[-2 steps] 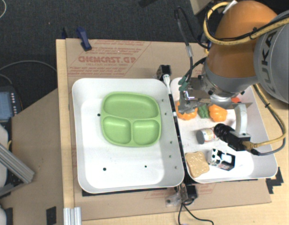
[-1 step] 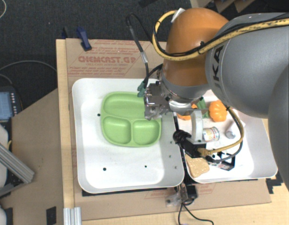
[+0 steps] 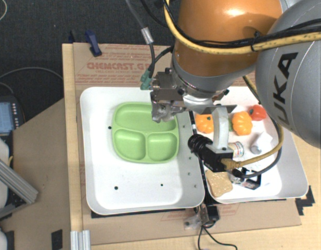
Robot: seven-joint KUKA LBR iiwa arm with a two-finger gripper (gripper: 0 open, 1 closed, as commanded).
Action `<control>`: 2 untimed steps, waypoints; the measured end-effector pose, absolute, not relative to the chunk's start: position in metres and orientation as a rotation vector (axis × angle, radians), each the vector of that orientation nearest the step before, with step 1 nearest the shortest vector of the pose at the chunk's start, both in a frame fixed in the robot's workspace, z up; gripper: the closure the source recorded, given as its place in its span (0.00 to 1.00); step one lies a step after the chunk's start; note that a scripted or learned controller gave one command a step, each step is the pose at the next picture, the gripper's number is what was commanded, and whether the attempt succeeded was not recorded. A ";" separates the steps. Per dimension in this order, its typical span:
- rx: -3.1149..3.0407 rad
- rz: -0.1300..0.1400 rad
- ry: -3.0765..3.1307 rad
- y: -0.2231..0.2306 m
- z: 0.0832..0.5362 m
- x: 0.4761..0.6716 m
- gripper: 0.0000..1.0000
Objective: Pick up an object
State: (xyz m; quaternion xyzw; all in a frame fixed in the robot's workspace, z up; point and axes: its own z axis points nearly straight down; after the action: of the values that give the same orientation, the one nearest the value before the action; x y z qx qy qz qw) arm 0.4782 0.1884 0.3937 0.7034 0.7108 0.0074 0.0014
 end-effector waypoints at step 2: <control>2.236 -0.015 2.213 0.065 0.294 0.483 1.00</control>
State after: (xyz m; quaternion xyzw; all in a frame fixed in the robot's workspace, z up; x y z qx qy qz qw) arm 0.4833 0.0653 0.2943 0.7108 0.7034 -0.0049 -0.0021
